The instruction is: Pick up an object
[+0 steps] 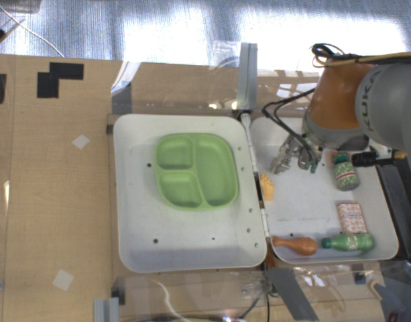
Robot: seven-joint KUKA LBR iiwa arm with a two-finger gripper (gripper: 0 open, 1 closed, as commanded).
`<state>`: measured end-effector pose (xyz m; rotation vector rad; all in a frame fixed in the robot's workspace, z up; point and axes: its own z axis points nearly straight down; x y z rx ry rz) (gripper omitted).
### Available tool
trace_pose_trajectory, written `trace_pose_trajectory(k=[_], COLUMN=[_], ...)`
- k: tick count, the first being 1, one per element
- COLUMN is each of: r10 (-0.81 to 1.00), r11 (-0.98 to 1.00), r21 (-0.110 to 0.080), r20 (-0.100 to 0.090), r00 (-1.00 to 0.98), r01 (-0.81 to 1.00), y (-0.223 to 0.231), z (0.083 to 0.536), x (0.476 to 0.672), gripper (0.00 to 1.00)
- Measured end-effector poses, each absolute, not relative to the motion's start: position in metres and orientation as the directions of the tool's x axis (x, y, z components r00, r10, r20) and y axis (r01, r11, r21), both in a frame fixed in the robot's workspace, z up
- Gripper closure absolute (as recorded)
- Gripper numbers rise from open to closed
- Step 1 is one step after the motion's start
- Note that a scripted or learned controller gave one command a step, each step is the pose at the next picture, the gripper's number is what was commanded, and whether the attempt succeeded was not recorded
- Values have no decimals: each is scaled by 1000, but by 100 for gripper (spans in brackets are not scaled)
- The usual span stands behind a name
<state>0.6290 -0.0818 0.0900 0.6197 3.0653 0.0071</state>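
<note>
My gripper [294, 159] hangs over the back part of the right bin [306, 210], with nothing between its fingers. They look spread apart. A green-lidded jar [344, 172] stands just right of it. A pink box [351, 217] lies further forward. Along the front wall of the bin lie a green bottle [347, 243] and a brown pear-shaped object [296, 245]. A small yellow piece [266, 188] rests against the bin's left wall.
The left bin [135, 247] holds a green divided plate [195, 170]. A metal post [247, 72] stands behind the divider between the bins. Black cables [285, 102] loop from the arm over the right bin's back edge.
</note>
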Motion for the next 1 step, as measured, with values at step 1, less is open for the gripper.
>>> trace_pose_trajectory(k=[1], r10=[610], r11=[793], r21=[9], r20=[-10], r00=[-793], r01=[610], y=[-39], z=[190], x=[602], gripper=[100])
